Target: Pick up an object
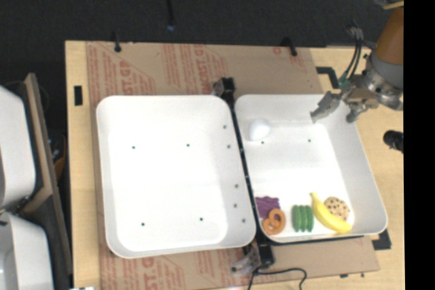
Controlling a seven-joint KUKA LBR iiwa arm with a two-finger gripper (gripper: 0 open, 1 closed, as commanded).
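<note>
My gripper [339, 109] hovers over the far right corner of the right bin [353, 146], open, with nothing between its two grey fingers [325, 106]. A small white rounded object [259, 129] lies near that bin's far left corner. Along its near edge sit a purple item [267, 203], an orange ring [274, 221], a green vegetable piece [302, 217], a yellow banana [326, 216] and a brown cookie [336, 208] resting on the banana. All of these lie well apart from the gripper.
The left bin [109, 146] stands beside the right one, their rims touching at the middle. Both rest on a cardboard sheet [156, 68] on the bench. White equipment [17, 166] stands past the bench's left edge.
</note>
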